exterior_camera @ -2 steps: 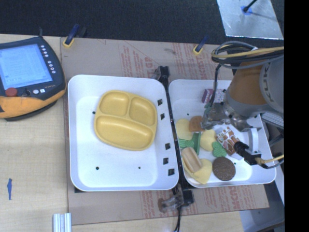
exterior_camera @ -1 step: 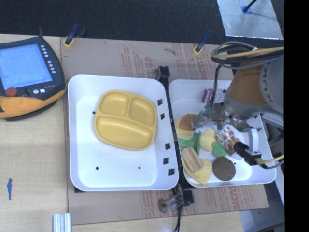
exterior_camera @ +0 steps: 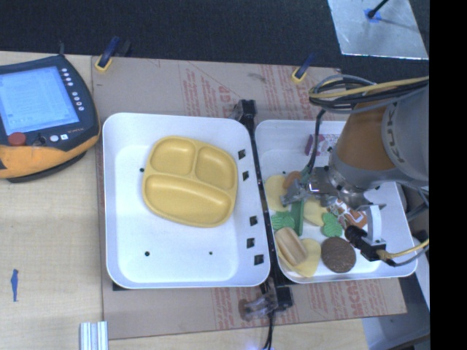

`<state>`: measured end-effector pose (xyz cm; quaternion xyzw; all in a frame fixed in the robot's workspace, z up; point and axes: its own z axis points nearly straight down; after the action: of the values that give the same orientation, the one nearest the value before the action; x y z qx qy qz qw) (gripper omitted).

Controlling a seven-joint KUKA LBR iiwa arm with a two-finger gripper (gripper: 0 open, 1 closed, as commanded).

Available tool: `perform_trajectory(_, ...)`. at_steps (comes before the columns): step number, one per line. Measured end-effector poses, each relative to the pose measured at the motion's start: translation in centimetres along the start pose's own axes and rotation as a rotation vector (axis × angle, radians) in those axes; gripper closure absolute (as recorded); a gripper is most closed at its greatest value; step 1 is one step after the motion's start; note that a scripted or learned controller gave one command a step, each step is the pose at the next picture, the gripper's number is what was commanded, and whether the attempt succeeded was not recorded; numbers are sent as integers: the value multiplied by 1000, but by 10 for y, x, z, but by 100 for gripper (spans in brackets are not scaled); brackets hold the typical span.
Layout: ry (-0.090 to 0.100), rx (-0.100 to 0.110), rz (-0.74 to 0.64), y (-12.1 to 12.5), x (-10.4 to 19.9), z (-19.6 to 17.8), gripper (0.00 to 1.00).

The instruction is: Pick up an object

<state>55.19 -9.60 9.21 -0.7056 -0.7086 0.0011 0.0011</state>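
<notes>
Resting on the wooden bench (exterior_camera: 44, 268), a teach pendant (exterior_camera: 40, 115) sits left of cardboard (exterior_camera: 182, 79) bearing a left bin (exterior_camera: 124, 268) with a yellow tray (exterior_camera: 191, 181). Toy food (exterior_camera: 306, 250) fills the right bin (exterior_camera: 398, 228) beneath the gripper (exterior_camera: 310, 189); its grip I cannot tell. Dark carpet (exterior_camera: 182, 9) lies beyond.

Arm (exterior_camera: 405, 133): grey rounded casing, orange band (exterior_camera: 363, 143) above wrist. Yellow and black cables (exterior_camera: 343, 87) looped at 12 o'clock of casing. Gripper (exterior_camera: 303, 192): metallic grey. White bracket (exterior_camera: 376, 223), black connector with yellow cable (exterior_camera: 405, 252) at 5 o'clock.
</notes>
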Motion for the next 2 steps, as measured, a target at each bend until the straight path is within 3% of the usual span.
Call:
perform_trajectory(1,-1,0,4,0,-1,-11,100)
perform_trajectory(2,-1,0,3,0,-1,-11,0)
